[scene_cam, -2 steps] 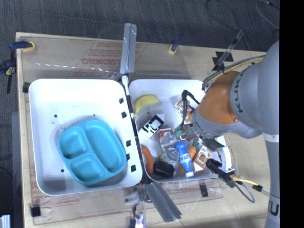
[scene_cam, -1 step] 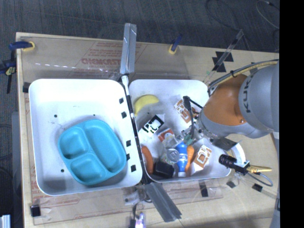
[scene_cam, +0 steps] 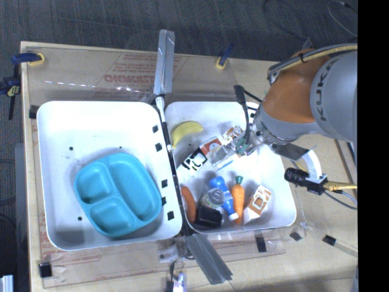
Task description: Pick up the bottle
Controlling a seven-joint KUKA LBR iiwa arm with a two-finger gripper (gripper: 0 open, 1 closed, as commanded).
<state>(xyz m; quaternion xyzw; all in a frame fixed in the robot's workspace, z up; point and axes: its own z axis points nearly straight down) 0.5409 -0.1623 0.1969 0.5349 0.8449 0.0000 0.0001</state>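
Faint red print on the bench (scene_cam: 130, 72) is unreadable.

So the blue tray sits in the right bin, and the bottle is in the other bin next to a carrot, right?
Not quite. The camera view shows the blue tray in the left bin; the bottle lies in the other bin, the right one, next to a carrot.
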